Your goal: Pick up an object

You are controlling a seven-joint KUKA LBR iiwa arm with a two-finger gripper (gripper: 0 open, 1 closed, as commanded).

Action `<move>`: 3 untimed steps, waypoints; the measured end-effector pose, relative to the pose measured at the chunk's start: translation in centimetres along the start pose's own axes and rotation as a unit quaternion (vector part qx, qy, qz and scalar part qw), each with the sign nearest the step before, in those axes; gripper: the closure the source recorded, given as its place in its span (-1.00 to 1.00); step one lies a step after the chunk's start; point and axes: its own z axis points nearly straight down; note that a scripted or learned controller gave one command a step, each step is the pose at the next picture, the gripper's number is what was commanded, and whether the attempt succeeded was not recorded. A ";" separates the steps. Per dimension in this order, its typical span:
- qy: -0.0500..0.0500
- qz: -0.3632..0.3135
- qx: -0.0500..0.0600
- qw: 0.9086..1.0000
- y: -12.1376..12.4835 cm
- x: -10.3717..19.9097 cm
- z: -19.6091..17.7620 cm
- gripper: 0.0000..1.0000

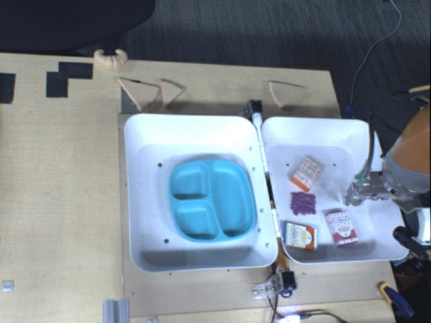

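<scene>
White plastic bins sit side by side: the left bin [138, 180] holds a glossy blue three-compartment tray [212, 198], the right bin [323, 130] four small items. These are an orange-white printed packet [306, 172], a knobbly purple cluster [303, 202], a flat orange-edged carton [300, 235] and a red-white carton [341, 226]. Metallic gripper [357, 192] hangs at right of frame, just above the red-white carton, holding nothing; jaw opening cannot be told.

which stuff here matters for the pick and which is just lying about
For the job: gripper, purple piece, orange-edged box, red-and-white carton, orange-and-white carton, right bin.

Lying about: blue divided tray, left bin.
</scene>
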 end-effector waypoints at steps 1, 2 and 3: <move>0.000 0.000 0.000 1.000 0.0 0.0 0.0 -1.00; 0.001 0.002 0.003 1.000 -2.9 0.8 2.2 -1.00; 0.000 0.001 0.000 1.000 -2.7 0.7 1.0 1.00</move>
